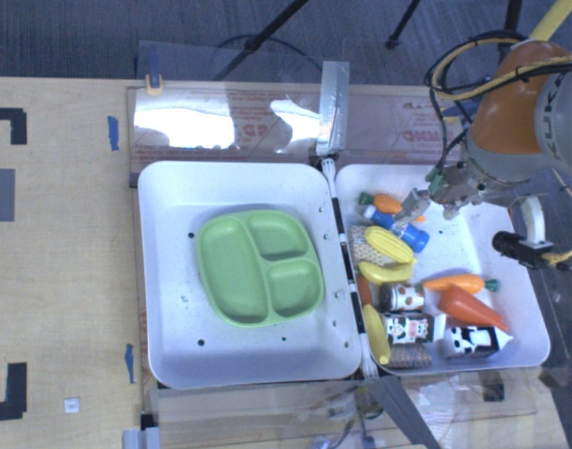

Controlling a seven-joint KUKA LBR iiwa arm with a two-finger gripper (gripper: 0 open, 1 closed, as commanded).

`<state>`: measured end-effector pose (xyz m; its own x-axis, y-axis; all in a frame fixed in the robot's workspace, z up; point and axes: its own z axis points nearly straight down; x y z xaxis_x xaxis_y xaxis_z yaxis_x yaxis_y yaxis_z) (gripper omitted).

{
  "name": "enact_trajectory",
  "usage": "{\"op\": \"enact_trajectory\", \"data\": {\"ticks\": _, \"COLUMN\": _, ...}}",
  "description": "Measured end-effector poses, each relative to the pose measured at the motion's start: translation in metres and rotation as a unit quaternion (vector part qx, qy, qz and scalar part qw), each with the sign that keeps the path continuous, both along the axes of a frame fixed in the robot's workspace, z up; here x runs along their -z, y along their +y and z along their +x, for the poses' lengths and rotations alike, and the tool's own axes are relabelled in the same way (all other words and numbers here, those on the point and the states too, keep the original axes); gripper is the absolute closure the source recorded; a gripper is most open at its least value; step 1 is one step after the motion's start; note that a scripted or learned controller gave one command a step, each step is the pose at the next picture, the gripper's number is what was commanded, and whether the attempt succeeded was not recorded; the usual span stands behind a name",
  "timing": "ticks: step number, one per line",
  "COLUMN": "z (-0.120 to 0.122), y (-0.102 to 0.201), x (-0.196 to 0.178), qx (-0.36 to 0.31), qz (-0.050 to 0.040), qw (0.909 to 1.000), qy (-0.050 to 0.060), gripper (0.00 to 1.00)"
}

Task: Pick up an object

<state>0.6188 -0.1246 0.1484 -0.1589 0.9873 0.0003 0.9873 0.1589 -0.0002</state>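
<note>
Milk carton [475, 341] at right bin [524, 293] front | end effector [419, 204] above blue bottle [404, 232], opening unreadable

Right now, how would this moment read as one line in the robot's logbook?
phase: reaching | claw: over right bin, above blue bottle | held: nothing visible | left bin: green divided plate

your wooden bench [62, 279] carries two white bins side by side: left bin [164, 204], right bin [529, 325], rims touching at the middle.
</note>
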Motion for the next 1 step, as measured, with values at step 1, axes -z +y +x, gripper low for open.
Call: {"op": "enact_trajectory", "data": {"ticks": 1, "z": 0.0241, "y": 0.0140, "x": 0.0524, "qx": -0.037, "qz": -0.0041, "qw": 0.9993, "qy": -0.009, "gripper": 0.00}}
